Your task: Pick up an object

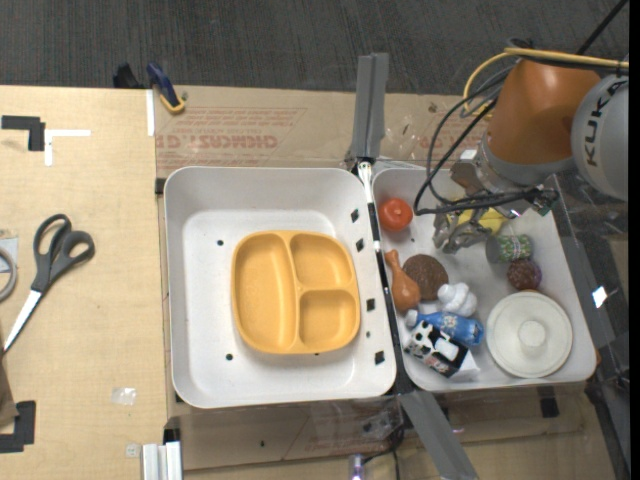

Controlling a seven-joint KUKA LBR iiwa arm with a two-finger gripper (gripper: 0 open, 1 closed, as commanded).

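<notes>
The left bin [190, 298] held a yellow divided plate [296, 291]. The gripper [458, 232] hovered over the right bin's [575, 268] far edge, above toys including a red ball [396, 214].

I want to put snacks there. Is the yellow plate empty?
Empty. The yellow plate in the left bin shows three bare compartments.

Arm [560, 108] cut off at right edge; yellow object [487, 222] half hidden beneath end effector [455, 233]
</notes>
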